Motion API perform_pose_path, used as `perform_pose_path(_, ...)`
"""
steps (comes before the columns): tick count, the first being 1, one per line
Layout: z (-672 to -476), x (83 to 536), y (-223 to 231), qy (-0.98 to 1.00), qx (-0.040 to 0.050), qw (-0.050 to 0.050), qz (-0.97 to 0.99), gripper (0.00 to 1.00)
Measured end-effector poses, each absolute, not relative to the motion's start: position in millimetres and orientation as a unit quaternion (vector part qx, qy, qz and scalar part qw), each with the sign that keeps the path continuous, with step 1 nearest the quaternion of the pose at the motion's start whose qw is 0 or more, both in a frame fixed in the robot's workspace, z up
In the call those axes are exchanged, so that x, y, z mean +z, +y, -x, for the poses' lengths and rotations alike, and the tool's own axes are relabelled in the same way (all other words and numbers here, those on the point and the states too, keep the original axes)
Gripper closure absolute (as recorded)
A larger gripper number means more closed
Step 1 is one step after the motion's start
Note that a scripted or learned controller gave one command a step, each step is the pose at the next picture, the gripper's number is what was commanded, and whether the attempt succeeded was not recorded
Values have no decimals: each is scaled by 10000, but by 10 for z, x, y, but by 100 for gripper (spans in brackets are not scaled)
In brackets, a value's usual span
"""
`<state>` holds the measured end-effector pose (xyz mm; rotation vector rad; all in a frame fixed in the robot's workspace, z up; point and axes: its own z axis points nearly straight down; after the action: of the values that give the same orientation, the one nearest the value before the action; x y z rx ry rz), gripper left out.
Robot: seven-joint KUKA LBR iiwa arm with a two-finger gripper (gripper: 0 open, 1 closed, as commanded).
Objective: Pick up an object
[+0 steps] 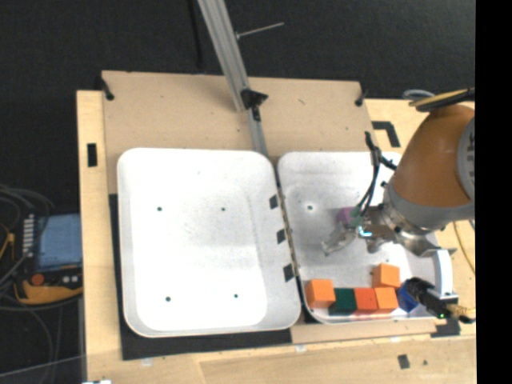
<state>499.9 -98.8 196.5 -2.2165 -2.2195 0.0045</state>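
Nearest the lower edge of the camera view, along the front wall of the right bin (320, 170), sits a row of small blocks: an orange block (322, 291) at the left end, a dark green block (345, 301) touching it, then another orange block (366, 299) and a third orange block (386, 298) side by side, with a blue block (406, 294) at the right end, partly hidden by the arm's hardware. Just behind that row, a further orange block (387, 274) lies apart from the others, close to the arm. Farther back, over the middle of the same bin, the end effector (340, 240) hangs low with its grey fingers pointing left; whether they are spread or closed I cannot tell, and nothing is seen between them. A small purple object (345, 214) lies just behind it, close to the fingers, though contact is unclear. The arm (432, 174), grey with a broad orange band, comes in from the right above the bin. To the left, the left bin (200, 230) touches the right one along a shared edge. Both rest on the table (232, 110), whose brown board extends behind them, and a slanted metal rail (228, 46) rises from the far edge
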Motion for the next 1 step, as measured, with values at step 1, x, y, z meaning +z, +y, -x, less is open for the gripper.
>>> perform_pose_path(1, -5011, 1988, -985, -7062, -8, 0, 7080, 0)
